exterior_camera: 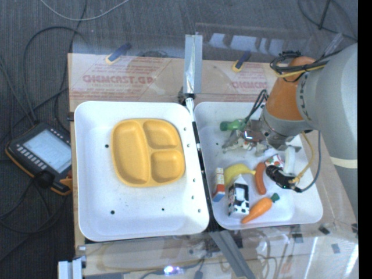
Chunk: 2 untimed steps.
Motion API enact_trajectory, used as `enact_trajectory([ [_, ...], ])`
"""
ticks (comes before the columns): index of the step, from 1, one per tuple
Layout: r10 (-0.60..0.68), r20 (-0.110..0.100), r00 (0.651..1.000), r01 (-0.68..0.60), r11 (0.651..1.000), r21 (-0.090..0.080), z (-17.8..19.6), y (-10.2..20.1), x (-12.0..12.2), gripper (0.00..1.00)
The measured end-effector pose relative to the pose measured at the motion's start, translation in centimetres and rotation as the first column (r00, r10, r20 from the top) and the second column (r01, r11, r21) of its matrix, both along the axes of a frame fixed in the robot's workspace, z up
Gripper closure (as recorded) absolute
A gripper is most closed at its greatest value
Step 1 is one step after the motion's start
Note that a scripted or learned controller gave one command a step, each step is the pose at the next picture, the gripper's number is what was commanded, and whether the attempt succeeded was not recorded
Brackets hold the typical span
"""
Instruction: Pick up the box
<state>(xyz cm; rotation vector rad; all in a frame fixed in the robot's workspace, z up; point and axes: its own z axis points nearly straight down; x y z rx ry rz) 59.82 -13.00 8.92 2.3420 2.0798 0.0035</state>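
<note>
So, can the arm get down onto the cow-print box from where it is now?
Probably yes. The box stands in the right bin, exposed from above. The banana and carrot crowd it closely, so the gripper has little room.

Both bins [139,228] are showing as smooth white plastic, slightly glossy. The yellow tray [147,151] is looking like matt moulded plastic. The box [238,199] is appearing as printed cardboard, black and white. The carrot [259,208] and banana [239,171] are reading as smooth plastic. The gripper [251,138] is glinting like bare metal.
</note>
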Motion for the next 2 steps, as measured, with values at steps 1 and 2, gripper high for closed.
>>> enact_trajectory([
  [1,-0.08,-0.019,0.997,0.08,0.997,0.0,-0.2,2.5,6.3,0.0],
  [2,-0.11,-0.008,0.994,0.11,0.994,0.004,9.5,9.6,4.4,0.0],
])
